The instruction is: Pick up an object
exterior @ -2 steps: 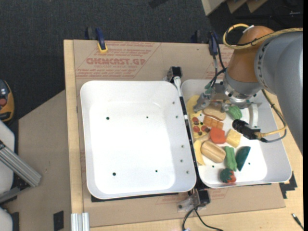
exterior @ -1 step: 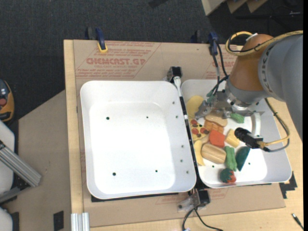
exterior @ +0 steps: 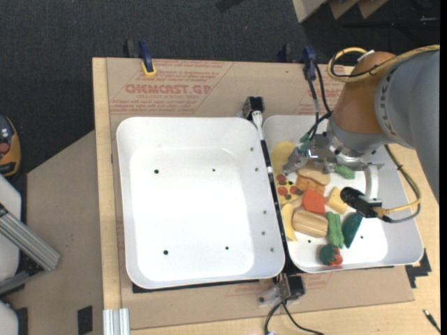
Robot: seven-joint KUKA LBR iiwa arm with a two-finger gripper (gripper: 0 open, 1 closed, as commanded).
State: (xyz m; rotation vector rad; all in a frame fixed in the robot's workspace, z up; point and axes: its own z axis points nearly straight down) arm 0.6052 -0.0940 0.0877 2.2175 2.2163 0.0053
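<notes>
Grey arm w/ orange band reaches in from right; its two-finger gripper (exterior: 307, 160) hangs low over right white bin (exterior: 398, 250), far-left part. Fingers' state can't be told, wrist hides them. Pile of small toy food pieces (exterior: 316, 211), possibly plastic, lies in that bin's left half, just near of gripper.

The arm (exterior: 391, 96) reaches in over the right bin (exterior: 398, 253), gripper (exterior: 318, 152) down among a heap of toy food: orange block (exterior: 314, 202), tan cylinder (exterior: 309, 222), green pieces (exterior: 335, 227). The left bin (exterior: 140, 135) sits just beside it on the bench (exterior: 174, 82).
</notes>
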